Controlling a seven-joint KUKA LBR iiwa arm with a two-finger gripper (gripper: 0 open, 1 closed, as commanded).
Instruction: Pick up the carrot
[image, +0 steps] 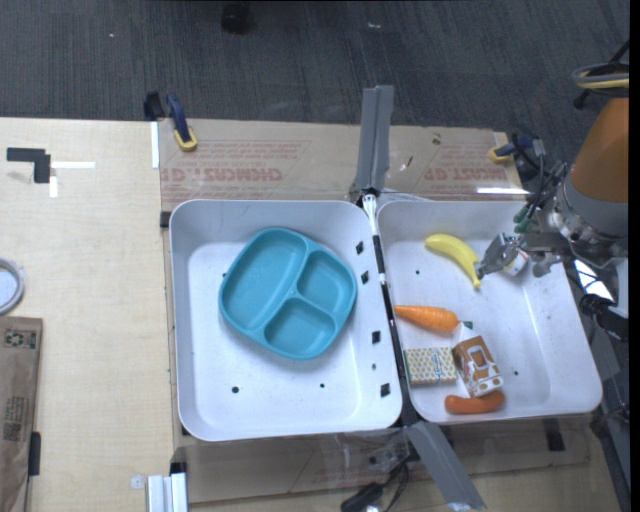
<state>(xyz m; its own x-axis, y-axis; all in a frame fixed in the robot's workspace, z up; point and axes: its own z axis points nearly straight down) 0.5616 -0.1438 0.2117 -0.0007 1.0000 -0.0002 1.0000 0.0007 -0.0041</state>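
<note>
Gripper (505, 257) sits low over the right bin (560, 340), up at its two o'clock corner, and whether it is spread or pressed together I cannot tell. Arm (600, 170) comes in from three o'clock, its wrist angled down toward nine. Carrot (428, 318) lies flat near the bin's nine o'clock wall, well apart from the gripper. Banana (455, 256) is just beside the gripper, at its nine o'clock. Blue plate (288, 292) rests in the left bin (200, 330).
</note>
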